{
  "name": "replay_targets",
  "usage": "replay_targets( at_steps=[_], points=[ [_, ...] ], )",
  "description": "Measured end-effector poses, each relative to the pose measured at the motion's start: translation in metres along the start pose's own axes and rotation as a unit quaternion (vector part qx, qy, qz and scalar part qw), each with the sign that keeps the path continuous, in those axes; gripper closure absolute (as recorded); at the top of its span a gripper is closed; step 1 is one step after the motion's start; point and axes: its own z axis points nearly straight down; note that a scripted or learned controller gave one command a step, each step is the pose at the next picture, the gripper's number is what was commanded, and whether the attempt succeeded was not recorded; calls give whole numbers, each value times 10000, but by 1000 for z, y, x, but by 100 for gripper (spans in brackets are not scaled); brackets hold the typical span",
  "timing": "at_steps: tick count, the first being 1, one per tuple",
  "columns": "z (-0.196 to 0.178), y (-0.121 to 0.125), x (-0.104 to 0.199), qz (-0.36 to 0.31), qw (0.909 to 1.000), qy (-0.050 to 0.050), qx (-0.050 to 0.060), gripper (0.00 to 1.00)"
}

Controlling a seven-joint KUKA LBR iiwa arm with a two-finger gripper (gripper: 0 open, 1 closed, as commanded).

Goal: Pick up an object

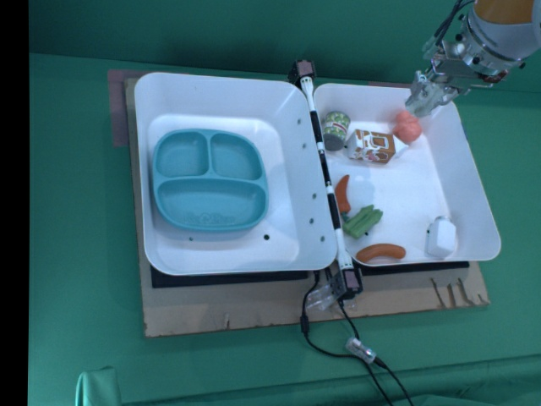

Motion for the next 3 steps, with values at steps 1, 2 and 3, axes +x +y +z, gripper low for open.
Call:
replay_targets(
  at_steps=[1,2,3],
  points=[
    [4,44,-28,-1,10000,-2,3,100],
    [15,16,-8,-1,10000,7,19,100],
    [3,53,-51,-1,10000,-1,2,100]
  ],
)
